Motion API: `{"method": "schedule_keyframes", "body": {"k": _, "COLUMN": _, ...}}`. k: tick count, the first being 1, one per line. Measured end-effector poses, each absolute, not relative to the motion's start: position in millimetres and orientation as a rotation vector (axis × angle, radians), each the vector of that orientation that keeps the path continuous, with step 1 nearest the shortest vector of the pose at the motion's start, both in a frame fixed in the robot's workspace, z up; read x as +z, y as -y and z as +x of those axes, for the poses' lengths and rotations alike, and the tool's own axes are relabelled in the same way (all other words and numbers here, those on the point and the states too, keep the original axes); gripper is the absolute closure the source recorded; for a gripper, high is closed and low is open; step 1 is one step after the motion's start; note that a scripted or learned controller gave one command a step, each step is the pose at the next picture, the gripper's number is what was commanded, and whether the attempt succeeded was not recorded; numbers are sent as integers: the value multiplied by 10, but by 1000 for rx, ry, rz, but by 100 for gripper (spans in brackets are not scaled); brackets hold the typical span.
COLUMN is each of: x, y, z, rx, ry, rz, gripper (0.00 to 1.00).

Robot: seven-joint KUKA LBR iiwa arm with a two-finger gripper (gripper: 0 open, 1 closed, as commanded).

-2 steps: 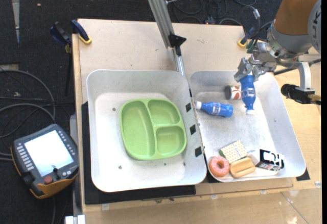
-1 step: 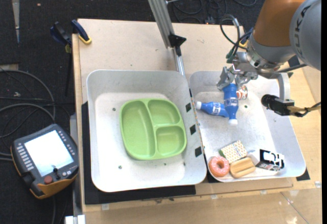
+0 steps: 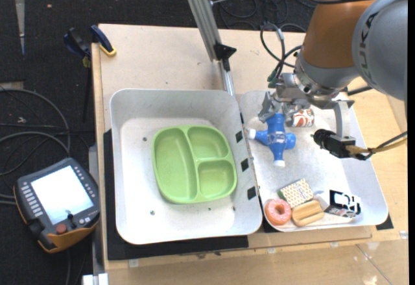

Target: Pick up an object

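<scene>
My gripper hangs over the far part of the right bin, open, with one grey finger splayed to the left. Right below it lies a blue bottle, its far end reaching up under the fingertips; the bottle rests on the bin floor. A red and white can lies just right of the gripper, partly hidden by the wrist. Near the bin's front edge sit a pink donut, a tan bread roll, a checkered cracker and a black and white item.
The left bin holds a green divided tray. A black fitting on a cable hangs off the arm over the right bin. A slanted metal pole rises behind the bins. A teach pendant lies left of the bench.
</scene>
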State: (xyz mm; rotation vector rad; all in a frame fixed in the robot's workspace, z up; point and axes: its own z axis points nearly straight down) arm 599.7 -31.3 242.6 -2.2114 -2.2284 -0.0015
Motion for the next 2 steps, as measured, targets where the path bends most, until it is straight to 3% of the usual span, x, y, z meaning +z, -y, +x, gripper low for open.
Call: {"method": "schedule_keyframes", "body": {"k": 2, "x": 2259, "y": -752, "z": 5703, "rx": 2, "ry": 2228, "rz": -2210, "gripper": 100}}
